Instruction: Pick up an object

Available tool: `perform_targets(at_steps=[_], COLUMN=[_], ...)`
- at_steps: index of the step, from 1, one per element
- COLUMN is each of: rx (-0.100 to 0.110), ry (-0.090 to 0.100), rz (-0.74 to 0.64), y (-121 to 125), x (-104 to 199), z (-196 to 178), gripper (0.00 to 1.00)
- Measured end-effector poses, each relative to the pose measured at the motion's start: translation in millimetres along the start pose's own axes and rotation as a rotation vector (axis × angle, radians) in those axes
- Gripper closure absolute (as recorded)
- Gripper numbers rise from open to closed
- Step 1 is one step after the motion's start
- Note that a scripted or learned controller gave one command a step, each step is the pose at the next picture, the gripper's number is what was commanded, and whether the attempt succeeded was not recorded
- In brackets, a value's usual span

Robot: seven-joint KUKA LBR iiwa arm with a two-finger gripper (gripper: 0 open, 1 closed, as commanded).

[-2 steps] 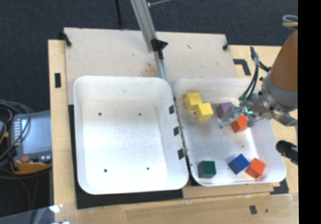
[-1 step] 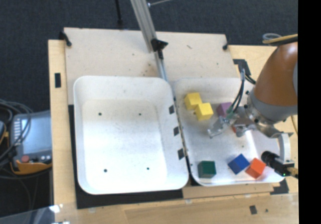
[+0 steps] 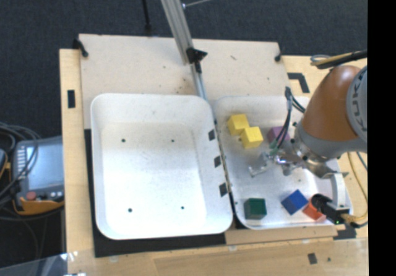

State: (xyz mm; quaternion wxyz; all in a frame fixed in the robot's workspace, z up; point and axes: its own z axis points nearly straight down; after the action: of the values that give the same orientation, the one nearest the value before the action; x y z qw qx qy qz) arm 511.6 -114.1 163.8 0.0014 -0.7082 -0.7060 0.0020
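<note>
A slanted view from above showed a tabletop (image 3: 154, 64) carrying two shallow white bins side by side. The right bin (image 3: 247, 103) served as the landmark; everything else is placed relative to it.

The task was at an early stage: nothing had been lifted, and every object lay on the bin floor. The grey and orange arm (image 3: 331, 104) reached in over the right bin's right half. Its tool (image 3: 267, 165) hung low near the bin's middle, over bare white floor. Its fingers looked spread apart with nothing between them, though they were small and somewhat blurred. Choosing an object, closing on it and raising it all seemed left to do.

Inside the right bin, a yellow block (image 3: 244, 130), shaped like two joined cubes, sat toward the far left part, near the tool and apart from it. A small purple piece (image 3: 273, 135) lay just right of the yellow block, partly hidden by cables. A green cube (image 3: 255, 208) rested near the front left corner. A blue block (image 3: 294, 201) sat near the front right, with an orange piece (image 3: 313, 211) touching or just beside it on its right.

The left bin (image 3: 154, 163), directly left of the right bin, held no objects
</note>
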Motion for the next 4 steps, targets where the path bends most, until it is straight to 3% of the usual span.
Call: perform_targets(at_steps=[1, 2, 3, 4], rx=[0.000, -0.010, -0.013, -0.010], ry=[0.000, 0.001, -0.001, 0.000], rz=[-0.001, 0.006, -0.007, -0.008], y=[4, 6, 16, 18], x=[-7, -7, -3, -4], z=[60, 46, -13, -41], gripper=[0.00, 1.00, 1.00, 1.00])
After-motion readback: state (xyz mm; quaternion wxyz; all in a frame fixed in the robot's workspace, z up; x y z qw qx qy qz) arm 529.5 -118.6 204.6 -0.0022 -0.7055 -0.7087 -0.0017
